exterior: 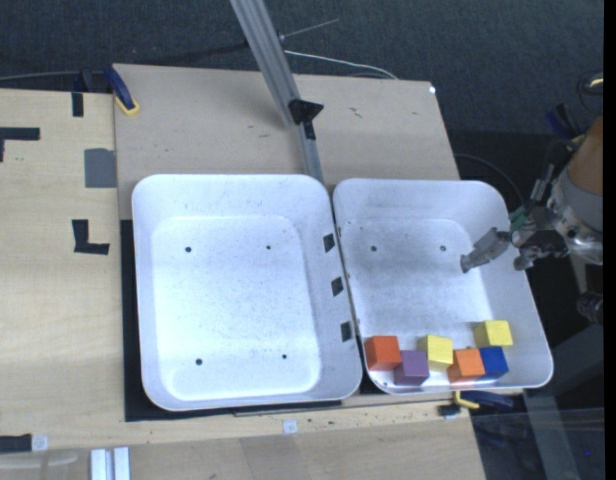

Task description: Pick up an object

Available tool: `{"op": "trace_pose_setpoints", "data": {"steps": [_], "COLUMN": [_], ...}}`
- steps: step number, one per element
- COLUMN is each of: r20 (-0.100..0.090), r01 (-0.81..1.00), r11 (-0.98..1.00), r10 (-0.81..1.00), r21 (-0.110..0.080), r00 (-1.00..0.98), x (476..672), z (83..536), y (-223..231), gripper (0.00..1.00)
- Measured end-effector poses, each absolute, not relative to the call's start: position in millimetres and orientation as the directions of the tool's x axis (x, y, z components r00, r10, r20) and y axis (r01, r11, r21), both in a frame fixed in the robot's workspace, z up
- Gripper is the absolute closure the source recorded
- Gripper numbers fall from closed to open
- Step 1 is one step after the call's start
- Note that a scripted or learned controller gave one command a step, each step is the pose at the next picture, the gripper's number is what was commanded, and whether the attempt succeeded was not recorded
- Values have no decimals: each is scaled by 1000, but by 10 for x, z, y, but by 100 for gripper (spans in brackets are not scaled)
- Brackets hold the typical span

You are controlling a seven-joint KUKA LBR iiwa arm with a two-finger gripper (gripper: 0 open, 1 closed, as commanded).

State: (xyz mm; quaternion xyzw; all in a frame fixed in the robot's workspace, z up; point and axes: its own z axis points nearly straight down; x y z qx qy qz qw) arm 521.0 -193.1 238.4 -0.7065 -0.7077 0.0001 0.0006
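Hand (pixel 485 250) hovers over the right bin (pixel 408 203), near its 3 o'clock wall; whether it is spread or closed I cannot tell, and nothing is visibly caught in it. All blocks sit clustered along the bin's 6 o'clock edge: orange block (pixel 383 350), purple block (pixel 415 365), yellow block (pixel 439 350), a second orange block (pixel 468 363) touching a blue block (pixel 493 361), and a second yellow block (pixel 495 332) just behind them. From the hand, the cluster lies toward 6 o'clock. The second yellow block is nearest and looks the most exposed candidate. Left bin (pixel 148 203) sits beside, at 9 o'clock.
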Motion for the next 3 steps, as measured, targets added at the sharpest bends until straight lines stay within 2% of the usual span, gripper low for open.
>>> {"op": "trace_pose_setpoints", "data": {"steps": [1,2,3], "r20": [3,1,-1], "r01": [1000,1000,1000], "r11": [7,6,2], "r10": [1000,1000,1000], "r21": [-4,-4,-2], "r00": [-7,-6,-2], "x": [4987,5322,5592], "z": [2402,2057,1907], "y": [-1207,-729,-868], "gripper": [0,0,0]}}
